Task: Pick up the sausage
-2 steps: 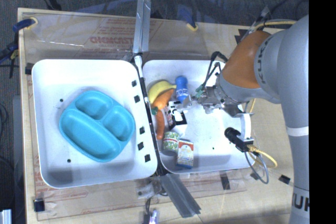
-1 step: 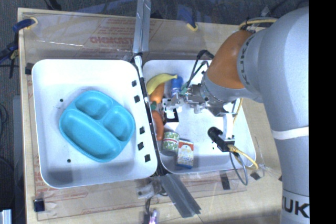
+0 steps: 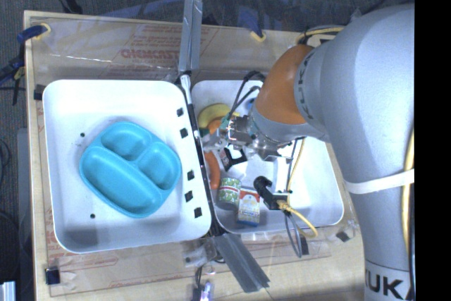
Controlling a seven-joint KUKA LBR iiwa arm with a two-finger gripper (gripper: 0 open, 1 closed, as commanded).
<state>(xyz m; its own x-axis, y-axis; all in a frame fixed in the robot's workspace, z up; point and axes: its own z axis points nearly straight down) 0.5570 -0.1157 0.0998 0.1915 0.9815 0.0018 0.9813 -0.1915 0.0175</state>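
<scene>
Nearest the camera, front of the right bin (image 3: 331, 208): a small juice carton (image 3: 247, 209) stands beside a green-labelled can (image 3: 229, 190), the 2 touching or nearly so. A yellow cable loops over the bin floor to their right.

Just behind them, against the right bin's left wall: the sausage (image 3: 213, 169), an orange-red strip. Its long axis runs near-to-far along the wall, roughly parallel to the divider between the 2 bins. Lower end sits just above the can; upper end goes under the wrist hardware.

The gripper (image 3: 229, 146) hangs low over the bin just right of and slightly behind the sausage's upper end, close to it. Cannot tell how it is set; the tips are lost in dark brackets and cables.

Behind the gripper: a yellow banana-like item (image 3: 213, 113) at the far left corner of the bin.

Left bin (image 3: 63, 109): a blue divided plate (image 3: 130, 167), well apart from the action.

Judgement: the grasp turns on a small shift left toward the wall, closing across the sausage's short axis. The wall leaves little room on that side.
</scene>
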